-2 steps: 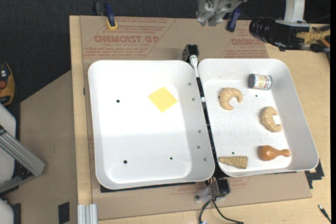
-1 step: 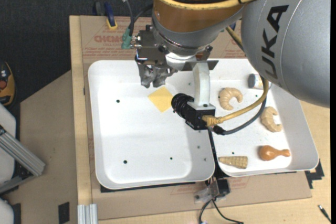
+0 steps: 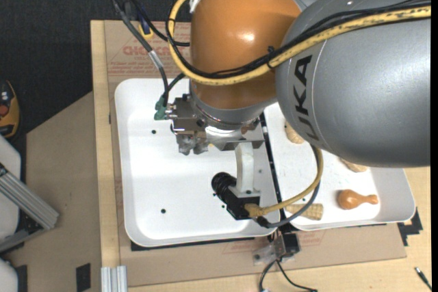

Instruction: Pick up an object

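Note:
My gripper (image 3: 191,144) hangs over the upper middle of the left bin (image 3: 147,167), under the big orange wrist band. Nothing shows beneath it but white bin floor. In the right bin (image 3: 390,205) lies a small orange-brown pear-shaped object (image 3: 356,200) near the front. A tan ridged piece (image 3: 309,210) rests by the divider at the front. Another tan object (image 3: 294,135) peeks out from under the arm further back. A pale tan piece (image 3: 353,165) shows just below the arm's grey body.
The grey arm covers most of the right bin and its back half. A tiny dark speck (image 3: 163,210) sits on the left bin's floor near the front. The bins stand on a cardboard sheet (image 3: 102,147).

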`<state>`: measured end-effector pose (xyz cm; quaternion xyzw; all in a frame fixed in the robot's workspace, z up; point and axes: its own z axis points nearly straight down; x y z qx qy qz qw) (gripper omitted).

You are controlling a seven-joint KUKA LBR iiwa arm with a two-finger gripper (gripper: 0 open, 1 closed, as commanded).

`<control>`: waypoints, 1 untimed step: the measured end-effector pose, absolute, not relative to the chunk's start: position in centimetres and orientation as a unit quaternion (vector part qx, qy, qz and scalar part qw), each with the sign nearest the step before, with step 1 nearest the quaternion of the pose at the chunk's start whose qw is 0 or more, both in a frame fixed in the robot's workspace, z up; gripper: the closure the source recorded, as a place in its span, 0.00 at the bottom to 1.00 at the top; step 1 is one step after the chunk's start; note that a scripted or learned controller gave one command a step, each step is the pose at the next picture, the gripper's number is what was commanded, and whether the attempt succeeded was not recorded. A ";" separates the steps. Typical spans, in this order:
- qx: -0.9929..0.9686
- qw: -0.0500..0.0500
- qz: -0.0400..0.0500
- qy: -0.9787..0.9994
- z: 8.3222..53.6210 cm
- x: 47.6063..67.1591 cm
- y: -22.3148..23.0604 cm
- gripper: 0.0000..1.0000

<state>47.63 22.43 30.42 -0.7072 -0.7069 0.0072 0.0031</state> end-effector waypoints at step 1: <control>-0.706 -0.003 -0.010 -0.708 54.2 48.1 22.4 1.00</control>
